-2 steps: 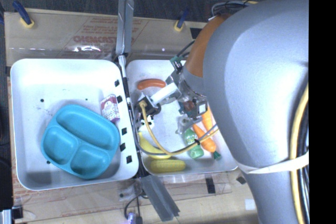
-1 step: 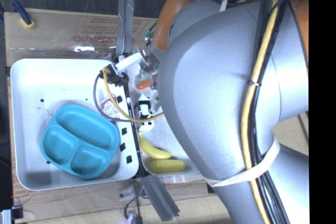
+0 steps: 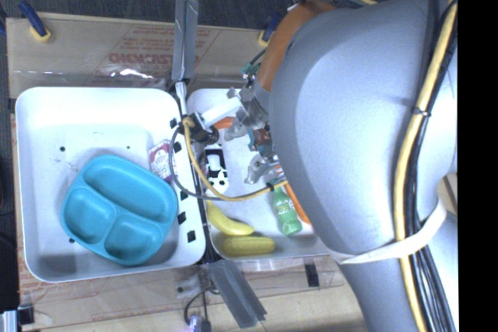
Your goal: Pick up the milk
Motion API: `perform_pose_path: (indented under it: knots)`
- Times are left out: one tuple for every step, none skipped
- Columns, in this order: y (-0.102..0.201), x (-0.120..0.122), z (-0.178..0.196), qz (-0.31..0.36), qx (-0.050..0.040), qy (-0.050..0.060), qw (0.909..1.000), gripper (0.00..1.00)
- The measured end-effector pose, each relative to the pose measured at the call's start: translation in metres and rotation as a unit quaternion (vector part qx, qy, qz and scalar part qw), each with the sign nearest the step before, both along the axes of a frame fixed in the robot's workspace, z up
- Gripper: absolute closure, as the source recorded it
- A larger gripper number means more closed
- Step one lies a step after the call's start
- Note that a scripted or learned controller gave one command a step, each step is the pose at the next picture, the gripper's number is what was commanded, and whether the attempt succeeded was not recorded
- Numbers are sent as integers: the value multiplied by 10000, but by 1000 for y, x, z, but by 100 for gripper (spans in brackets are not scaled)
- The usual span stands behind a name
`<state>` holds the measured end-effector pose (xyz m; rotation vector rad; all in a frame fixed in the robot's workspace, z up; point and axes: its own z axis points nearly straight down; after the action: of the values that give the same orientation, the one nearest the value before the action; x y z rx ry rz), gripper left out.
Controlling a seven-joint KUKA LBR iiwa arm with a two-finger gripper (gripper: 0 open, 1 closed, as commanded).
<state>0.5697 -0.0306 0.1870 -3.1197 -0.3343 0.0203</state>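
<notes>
gripper (image 3: 233, 124): low in the right bin (image 3: 204, 99); aperture cannot be told
milk (image 3: 215, 169): cow-patterned carton below it; centre over it before descending

Two bins (image 3: 31, 167), one blue tray (image 3: 117, 210), one banana (image 3: 227, 223).
</notes>
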Motion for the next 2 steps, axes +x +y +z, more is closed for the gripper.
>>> perform_pose_path:
  knots:
    - [-26,23,54,-11,-6,-21,10000,0]
    - [37,12,0,-18,-14,-12,10000,0]
